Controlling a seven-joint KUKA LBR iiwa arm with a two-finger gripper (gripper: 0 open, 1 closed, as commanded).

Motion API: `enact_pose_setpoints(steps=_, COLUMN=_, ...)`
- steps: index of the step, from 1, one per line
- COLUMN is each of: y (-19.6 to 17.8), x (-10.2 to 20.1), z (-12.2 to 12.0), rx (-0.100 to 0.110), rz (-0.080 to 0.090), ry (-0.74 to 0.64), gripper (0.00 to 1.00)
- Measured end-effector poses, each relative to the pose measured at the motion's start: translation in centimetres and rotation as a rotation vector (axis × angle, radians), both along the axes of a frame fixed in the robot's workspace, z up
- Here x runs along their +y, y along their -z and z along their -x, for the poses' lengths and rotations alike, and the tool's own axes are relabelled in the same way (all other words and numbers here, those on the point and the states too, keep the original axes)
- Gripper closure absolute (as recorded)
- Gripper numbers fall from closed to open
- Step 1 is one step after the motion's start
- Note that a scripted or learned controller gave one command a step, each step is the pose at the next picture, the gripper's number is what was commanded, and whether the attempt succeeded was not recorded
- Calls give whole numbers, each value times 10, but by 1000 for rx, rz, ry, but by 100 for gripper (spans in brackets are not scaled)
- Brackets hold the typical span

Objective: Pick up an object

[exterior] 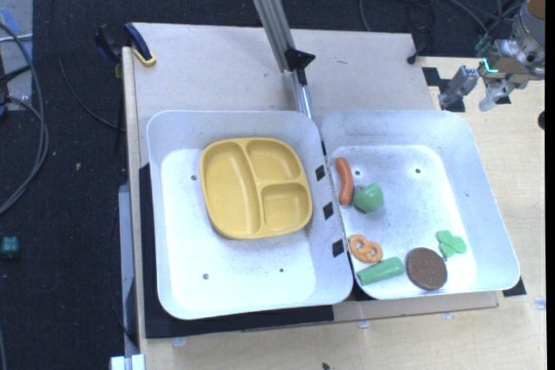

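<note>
Nearest, along the right bin (486, 186) front wall: green stick (380, 270), pretzel (365, 250), brown disc (427, 268), small green piece (451, 244). Crowded there; stick touching or nearly touching the disc, pretzel just beside the stick's left end. Probably gathered low by the sloped floor, and so awkward: little finger room between neighbours, wall close behind.

Farther in, by the divide between bins: sausage (344, 179), lying lengthwise along the left wall, with green lump (368, 198) touching or just beside its lower end. Wall on one side, lump on the other; cramped for a grasp across the sausage.

Middle and far half of that bin bare, so plenty of open floor for coming down and sliding in from the right.

In the left bin (169, 212): yellow tray (257, 186), three compartments, set a little askew, well apart from every wall. Broad and flat; a poor fit for two fingers except at the rim.

Farthest, upper right, beyond the bin's back corner: gripper (481, 87), hanging over the bench, well apart from every item, holding nothing. Fingers seemingly spread, ready. No pick begun yet, by the look of it. Likeliest easy target: small green piece, freest on its sides.
</note>
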State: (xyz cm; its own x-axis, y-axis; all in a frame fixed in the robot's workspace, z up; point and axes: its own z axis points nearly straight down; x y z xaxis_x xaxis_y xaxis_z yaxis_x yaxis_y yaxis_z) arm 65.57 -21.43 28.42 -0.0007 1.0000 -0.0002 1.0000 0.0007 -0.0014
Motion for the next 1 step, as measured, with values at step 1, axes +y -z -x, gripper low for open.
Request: enact_pose_setpoints(steps=1, y=-1, x=0, z=0, rx=-2, rz=1, ry=0, gripper=0)
